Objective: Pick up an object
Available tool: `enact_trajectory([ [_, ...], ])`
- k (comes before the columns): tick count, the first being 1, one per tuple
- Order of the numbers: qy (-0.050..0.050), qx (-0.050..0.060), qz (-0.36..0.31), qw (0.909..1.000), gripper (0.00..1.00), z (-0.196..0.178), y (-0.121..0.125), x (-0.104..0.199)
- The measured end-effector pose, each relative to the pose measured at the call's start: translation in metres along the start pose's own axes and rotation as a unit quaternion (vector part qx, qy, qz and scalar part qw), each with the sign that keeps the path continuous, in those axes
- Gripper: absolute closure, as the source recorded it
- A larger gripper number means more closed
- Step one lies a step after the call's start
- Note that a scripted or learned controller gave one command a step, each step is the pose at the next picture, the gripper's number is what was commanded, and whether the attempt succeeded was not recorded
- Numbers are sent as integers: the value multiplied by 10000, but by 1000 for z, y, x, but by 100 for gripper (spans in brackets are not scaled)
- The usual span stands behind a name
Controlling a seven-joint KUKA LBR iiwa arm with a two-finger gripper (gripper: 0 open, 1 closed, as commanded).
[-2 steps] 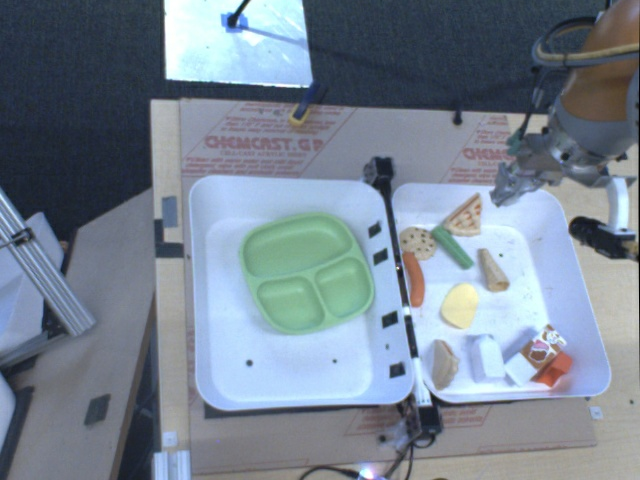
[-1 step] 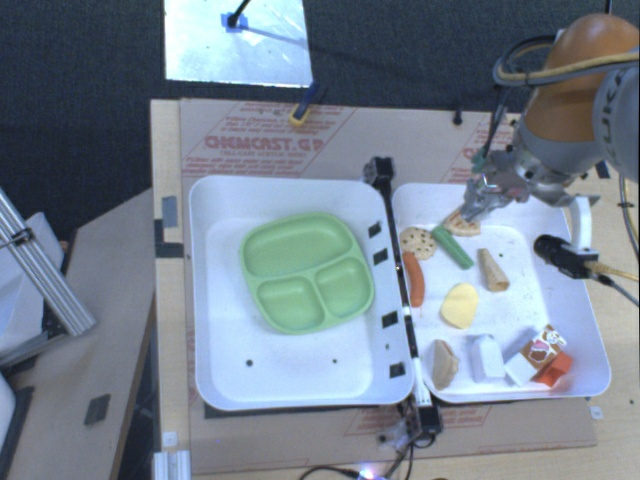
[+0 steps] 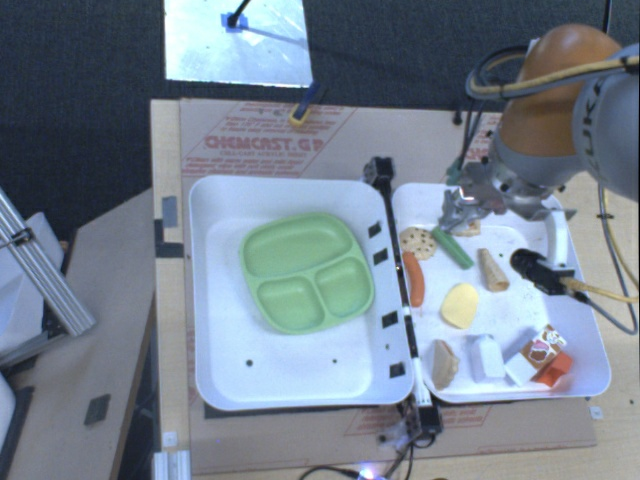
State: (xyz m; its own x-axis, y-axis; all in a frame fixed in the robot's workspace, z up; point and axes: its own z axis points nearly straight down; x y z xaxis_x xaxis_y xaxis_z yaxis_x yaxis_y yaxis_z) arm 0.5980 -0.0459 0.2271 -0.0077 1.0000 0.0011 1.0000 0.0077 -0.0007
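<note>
1. Two white bins sit side by side on the table (image 3: 120,268), and I'll take the green tray (image 3: 305,271) as my landmark; it lies in the left bin (image 3: 220,368) with its three compartments facing up.
2. The right bin (image 3: 590,363), just beside the tray's bin on the far side of the dividing edge, holds all the small things.
3. Nearest the tray is an orange carrot (image 3: 415,278), lying lengthwise along the divider.
4. Just beyond the carrot from the tray is a round cookie (image 3: 417,241), and past it a green stick (image 3: 452,249) lying at a slant.
5. Further from the tray is a tan wedge (image 3: 492,269), with a yellow round piece (image 3: 460,306) just below it in the view.
6. Towards the near edge of that bin, away from the tray, lie a beige lump (image 3: 444,363), a white block (image 3: 486,356) and a small carton (image 3: 541,355) with red and orange on it.
7. A black handle (image 3: 532,267) with a white part (image 3: 557,238) beside it lies at the side of the bin farthest from the tray.
8. The arm (image 3: 560,98) reaches in over the far corner of the right bin, and the tool (image 3: 460,211) hangs above the upper end of the green stick.
9. Whether the tool is parted or closed, I cannot tell; I see nothing held in it.
</note>
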Motion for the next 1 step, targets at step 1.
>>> enact_trajectory([
  [1, 2, 2, -4, 10000, 100, 4, -12, 38],
])
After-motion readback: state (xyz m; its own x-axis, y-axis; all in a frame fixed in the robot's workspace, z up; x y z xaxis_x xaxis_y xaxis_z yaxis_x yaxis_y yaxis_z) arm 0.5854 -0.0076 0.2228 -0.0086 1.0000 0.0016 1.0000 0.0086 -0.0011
